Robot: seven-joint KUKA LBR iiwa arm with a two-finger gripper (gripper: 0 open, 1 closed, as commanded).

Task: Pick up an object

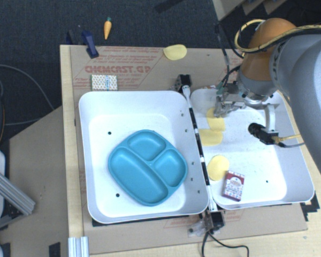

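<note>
Gripper (223, 107) low over the right bin's (289, 189) far left corner.
We cannot tell the fingers' state; the nearest yellow piece (215, 123) lies just below them, toward us.

A robotics lab, by the look of it: a grey industrial arm (302, 74) with exposed wiring works over two white bins (96, 159) clamped to a plywood tabletop (134, 66), which stands on dark carpet (37, 15) with cables (16, 84) and aluminium framing (10, 191) far from the hand (220, 110).
</note>
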